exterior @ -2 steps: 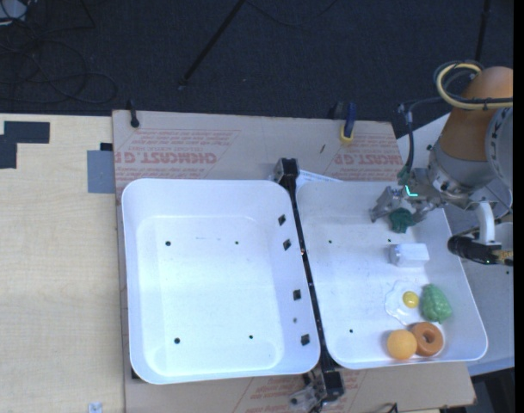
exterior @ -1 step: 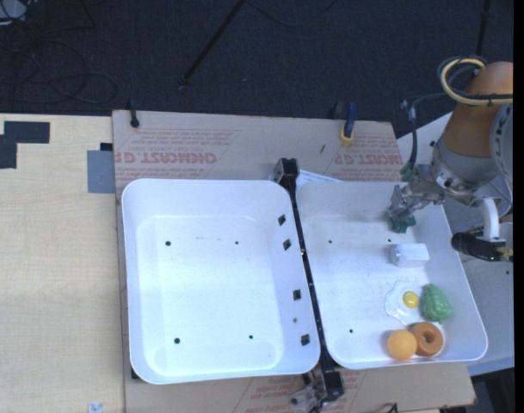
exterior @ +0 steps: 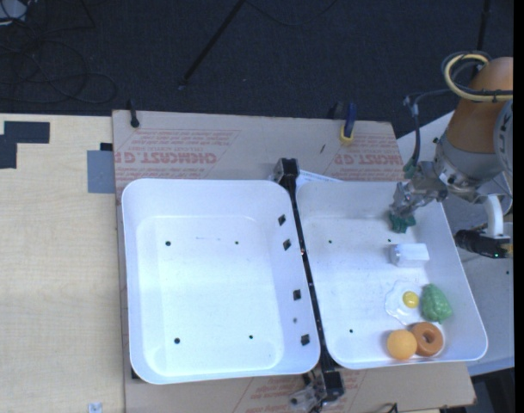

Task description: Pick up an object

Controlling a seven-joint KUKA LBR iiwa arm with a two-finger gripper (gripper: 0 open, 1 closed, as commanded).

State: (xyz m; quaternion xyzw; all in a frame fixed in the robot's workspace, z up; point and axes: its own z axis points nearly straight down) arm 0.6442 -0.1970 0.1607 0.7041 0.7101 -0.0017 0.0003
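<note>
Crowding the right bin's (exterior: 468, 317) corner: fried egg (exterior: 404, 300), doughnut (exterior: 429, 339).

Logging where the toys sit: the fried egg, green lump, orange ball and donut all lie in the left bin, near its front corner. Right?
Not quite. The camera view shows the fried egg, green lump, orange ball and donut in the right bin, near its front corner, not the left.

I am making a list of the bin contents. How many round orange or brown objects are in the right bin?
2. An orange ball and a brown ring lie touching side by side in the near right corner of the right bin. None seems hidden.
</note>
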